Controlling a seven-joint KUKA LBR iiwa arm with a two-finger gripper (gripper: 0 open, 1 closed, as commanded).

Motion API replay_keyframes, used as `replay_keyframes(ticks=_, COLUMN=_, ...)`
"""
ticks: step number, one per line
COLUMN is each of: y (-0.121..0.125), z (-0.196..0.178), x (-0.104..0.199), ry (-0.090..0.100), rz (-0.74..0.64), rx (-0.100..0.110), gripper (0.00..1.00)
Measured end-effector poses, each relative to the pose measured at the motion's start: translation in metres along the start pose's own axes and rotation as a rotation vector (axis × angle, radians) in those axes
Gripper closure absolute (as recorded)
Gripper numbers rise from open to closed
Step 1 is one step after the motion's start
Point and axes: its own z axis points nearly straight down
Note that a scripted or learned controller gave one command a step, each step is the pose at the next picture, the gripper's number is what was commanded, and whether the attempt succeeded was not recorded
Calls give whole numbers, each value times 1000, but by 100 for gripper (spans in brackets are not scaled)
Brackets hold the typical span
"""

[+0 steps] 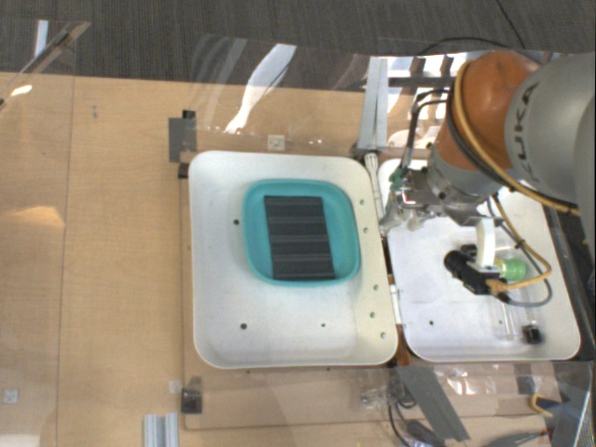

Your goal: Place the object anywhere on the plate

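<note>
A teal square plate (256, 240) with rounded corners sits in the left white bin (223, 324). On the middle of the plate lies a dark ribbed rectangular object (299, 238), flat, its long side running front to back. My gripper (397, 199) hangs at the left rim of the right bin (438, 329), just past the divider and to the right of the plate. It is apart from the dark object, and nothing shows in its grasp.
The grey arm with its orange band (489, 91) covers the far part of the right bin. A small black piece (532, 334) lies near that bin's front right corner. Metal brackets stand at the bins' corners.
</note>
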Motion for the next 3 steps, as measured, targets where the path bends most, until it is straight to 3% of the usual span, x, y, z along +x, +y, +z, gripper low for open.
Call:
replay_keyframes(ticks=1, y=-22, z=0, x=74, ry=1, rz=-284, rx=1, gripper=100)
replay_keyframes(ticks=2, y=-22, z=0, x=73, ry=0, rz=-283, rx=0, gripper=0)
replay_keyframes(ticks=3, y=57, z=1, x=13, ry=0, rz=-484, rx=1, gripper=0)
